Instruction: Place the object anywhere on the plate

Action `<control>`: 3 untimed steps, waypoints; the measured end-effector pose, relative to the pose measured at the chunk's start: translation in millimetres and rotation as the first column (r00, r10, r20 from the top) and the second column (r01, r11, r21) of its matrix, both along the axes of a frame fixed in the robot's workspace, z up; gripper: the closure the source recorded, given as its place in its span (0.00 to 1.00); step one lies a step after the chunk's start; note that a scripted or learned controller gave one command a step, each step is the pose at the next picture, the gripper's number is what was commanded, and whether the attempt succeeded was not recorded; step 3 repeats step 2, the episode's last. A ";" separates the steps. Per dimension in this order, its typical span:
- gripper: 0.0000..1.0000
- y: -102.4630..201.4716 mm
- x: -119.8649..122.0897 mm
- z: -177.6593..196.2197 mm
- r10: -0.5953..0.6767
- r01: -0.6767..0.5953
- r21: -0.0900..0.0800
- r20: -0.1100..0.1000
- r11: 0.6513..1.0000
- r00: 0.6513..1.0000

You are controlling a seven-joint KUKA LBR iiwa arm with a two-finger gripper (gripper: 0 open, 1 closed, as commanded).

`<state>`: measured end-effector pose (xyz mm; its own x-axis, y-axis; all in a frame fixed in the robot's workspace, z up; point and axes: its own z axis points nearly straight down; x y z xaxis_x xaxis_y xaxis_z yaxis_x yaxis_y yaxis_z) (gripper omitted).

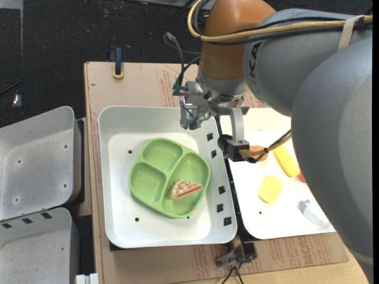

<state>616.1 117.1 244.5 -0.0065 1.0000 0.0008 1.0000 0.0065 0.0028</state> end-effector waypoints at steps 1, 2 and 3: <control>1.00 45.4 13.2 -18.7 0.000 0.000 -0.001 -0.001 1.000 1.000; 0.00 42.9 12.8 -17.8 -0.003 0.003 -0.001 -0.002 1.000 1.000; 0.00 42.9 12.8 -17.8 -0.003 0.003 -0.001 -0.002 1.000 1.000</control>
